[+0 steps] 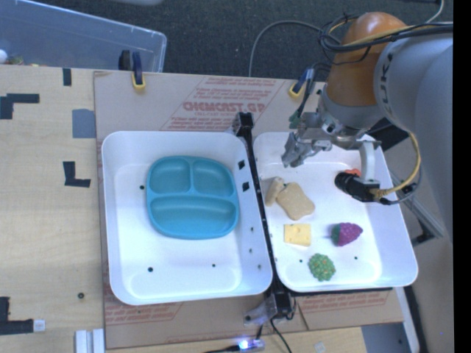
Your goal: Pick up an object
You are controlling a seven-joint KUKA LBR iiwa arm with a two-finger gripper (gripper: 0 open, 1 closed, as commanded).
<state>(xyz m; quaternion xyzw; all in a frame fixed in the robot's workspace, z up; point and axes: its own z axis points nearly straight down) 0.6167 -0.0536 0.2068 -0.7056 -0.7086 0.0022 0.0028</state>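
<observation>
1. Bread pieces [291, 198], the likeliest thing to pick since they sit nearest the tool, lie in the upper left part of the right bin [394, 235], close to the divider between the two bins. They sit below the gripper [294, 155] in the view and slightly to its left, so the coming move looks like a short drop toward the bin floor with little sideways travel.
2. Left bin [121, 197]: it holds a blue divided plate [193, 197] with three compartments, lying flat near the bin's middle. Nothing rests on the plate.
3. Right bin: besides the bread it holds four smaller items, all apart from each other.
4. Arm: grey with an orange band [366, 46], it reaches in from the right and hangs over the top of the right bin. The gripper points down, nothing shows between its fingers, and I cannot tell whether they are spread or closed.
5. The bread reads as two tan pieces touching: a larger one running diagonally, and a smaller one against its left side.
6. A yellow cheese square [297, 234] lies just below the bread.
7. Purple grapes [346, 233] sit right of the cheese.
8. A green broccoli piece [321, 266] rests near the bin's lower edge.
9. A small orange item [355, 173] peeks out near the black cable fitting, too hidden to identify.
</observation>
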